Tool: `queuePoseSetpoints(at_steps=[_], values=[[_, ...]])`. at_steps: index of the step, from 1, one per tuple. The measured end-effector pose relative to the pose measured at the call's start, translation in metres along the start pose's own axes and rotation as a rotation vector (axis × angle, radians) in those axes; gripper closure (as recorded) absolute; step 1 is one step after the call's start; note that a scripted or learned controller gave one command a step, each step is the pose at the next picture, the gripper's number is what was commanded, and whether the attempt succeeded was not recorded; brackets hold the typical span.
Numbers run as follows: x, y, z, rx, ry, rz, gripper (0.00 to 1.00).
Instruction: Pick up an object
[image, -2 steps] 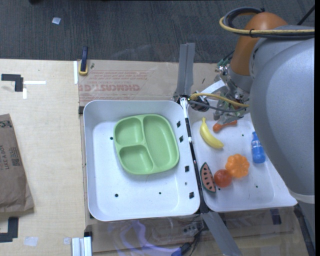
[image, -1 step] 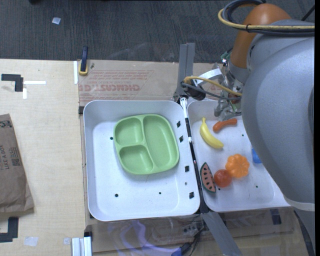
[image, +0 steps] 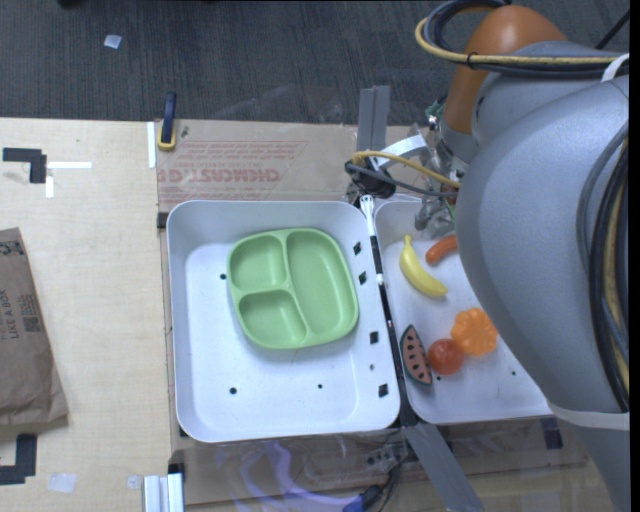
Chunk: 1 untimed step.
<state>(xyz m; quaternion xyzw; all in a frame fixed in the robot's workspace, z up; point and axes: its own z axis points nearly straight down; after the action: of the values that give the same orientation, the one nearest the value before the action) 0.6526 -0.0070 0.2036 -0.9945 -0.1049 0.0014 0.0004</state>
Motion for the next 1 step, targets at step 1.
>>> queuePoseSetpoints(at_steps=[1], values=[[-0.0012, -0.0281, -0.0373, -0.001, 0.000, 0.013, 1.00]])
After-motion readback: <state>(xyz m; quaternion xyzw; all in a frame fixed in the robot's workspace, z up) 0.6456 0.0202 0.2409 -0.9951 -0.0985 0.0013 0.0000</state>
